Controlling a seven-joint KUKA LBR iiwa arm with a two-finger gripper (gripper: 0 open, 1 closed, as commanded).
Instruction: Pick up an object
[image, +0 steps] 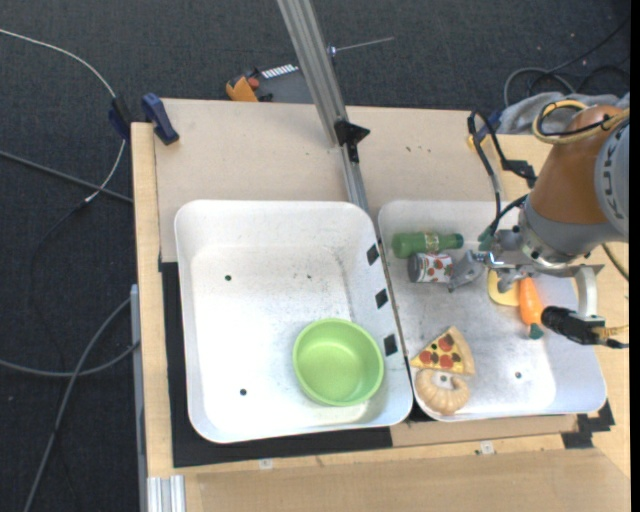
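The right bin (560, 390) holds a green bottle (427, 243) lying on its side near the back left. Just in front of the bottle lies a small red and white can (429, 267). My gripper (463, 272) is low in the bin, right beside the can's right end and apparently touching it. An orange carrot (527, 300) and a yellow piece (501, 291) lie under the wrist to the right. A pizza slice (445, 353) and a tan doughnut (442, 392) sit at the bin's front left.
The left bin (250, 260) holds a green bowl (338, 361) at its front right. A metal pole (325, 95) slants over the bench behind the bins. Cables hang at the arm's right side (585, 325).
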